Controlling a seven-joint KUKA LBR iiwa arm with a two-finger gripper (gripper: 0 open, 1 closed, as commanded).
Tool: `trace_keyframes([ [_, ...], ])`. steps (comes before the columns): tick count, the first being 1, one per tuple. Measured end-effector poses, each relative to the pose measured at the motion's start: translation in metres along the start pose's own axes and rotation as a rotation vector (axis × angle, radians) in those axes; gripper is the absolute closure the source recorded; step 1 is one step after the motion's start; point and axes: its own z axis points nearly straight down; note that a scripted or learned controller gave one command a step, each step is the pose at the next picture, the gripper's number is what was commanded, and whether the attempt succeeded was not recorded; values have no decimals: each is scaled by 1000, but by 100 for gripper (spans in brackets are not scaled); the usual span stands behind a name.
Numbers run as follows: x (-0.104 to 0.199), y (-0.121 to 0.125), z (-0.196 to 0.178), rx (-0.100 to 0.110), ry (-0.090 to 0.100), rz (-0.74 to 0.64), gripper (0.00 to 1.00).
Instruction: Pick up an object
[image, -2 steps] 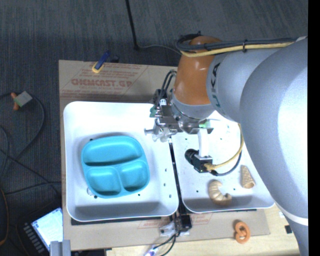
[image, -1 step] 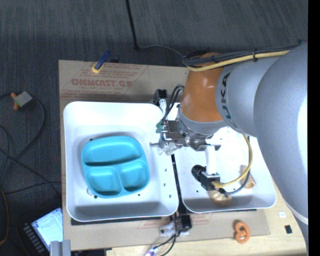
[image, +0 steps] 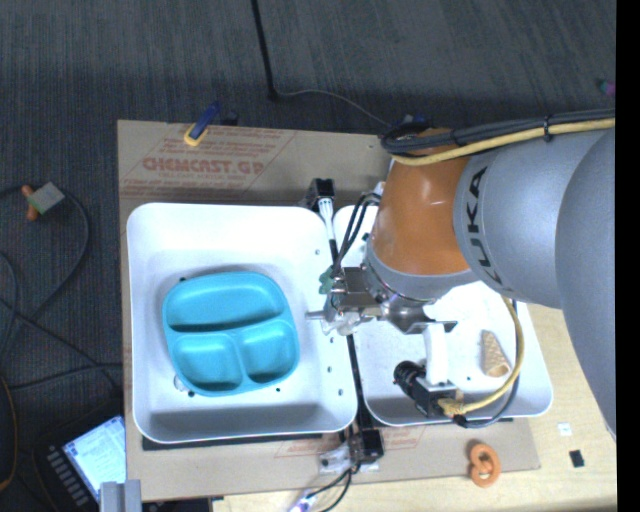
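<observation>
From above, the arm (image: 520, 215) reaches in from the right, wrist bent down over the right bin (image: 535, 395). Its gripper (image: 345, 305) sits at the divide between bins; open or closed, can't tell. A blue tray (image: 230, 330) lies in the left bin (image: 150, 300).

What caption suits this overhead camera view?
Grey-and-orange arm reaches over two white bins; a blue divided tray lies in the left one.

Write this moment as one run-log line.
arm: over right bin | tool: near divider between bins | left bin: blue divided tray | right bin: tan object | grasp: none seen
</observation>
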Motion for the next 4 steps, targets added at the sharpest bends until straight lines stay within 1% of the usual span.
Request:
trace_keyframes([
  [1, 27, 0, 13, 1, -1, 1, 100],
  [2, 152, 0, -2, 0, 0, -2, 100],
  [3, 160, 57, -68, -3, -1, 0, 100],
  [4, 159, 103, 9, 0, -3, 1, 100],
])
